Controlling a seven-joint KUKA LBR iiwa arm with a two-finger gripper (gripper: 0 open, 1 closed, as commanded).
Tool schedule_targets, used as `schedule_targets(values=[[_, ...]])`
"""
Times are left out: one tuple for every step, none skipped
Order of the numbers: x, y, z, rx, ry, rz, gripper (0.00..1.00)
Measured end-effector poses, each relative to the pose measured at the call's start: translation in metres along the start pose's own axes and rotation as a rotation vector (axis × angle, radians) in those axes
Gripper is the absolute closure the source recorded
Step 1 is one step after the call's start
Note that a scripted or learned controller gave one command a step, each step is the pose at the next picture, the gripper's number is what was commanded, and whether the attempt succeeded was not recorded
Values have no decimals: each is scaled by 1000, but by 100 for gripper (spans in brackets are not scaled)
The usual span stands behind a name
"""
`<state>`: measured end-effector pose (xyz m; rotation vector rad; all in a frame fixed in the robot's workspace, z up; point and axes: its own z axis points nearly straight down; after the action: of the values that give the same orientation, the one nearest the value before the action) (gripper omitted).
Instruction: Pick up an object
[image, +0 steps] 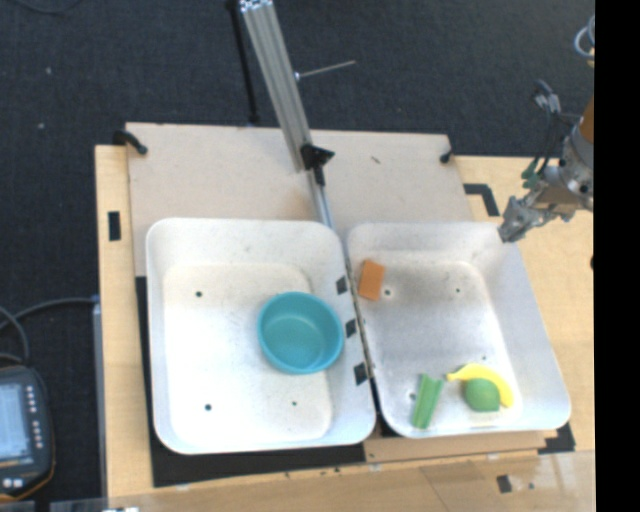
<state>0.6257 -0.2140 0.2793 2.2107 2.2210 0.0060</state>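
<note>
Right bin (520, 300) centre open; orange block (371, 280) at left wall; fingers (512, 226) over far-right rim, state unclear.

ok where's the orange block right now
The orange block lies in the right bin, at its upper-left corner beside the divider between the bins, well apart from the green stick.

Dark carpet floor (120, 60) surrounds a wooden bench (118, 330) under even light.
</note>
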Motion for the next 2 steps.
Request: schedule_targets(values=[[53, 6, -6, 6, 3, -2, 100], [111, 15, -7, 8, 4, -2, 100]])
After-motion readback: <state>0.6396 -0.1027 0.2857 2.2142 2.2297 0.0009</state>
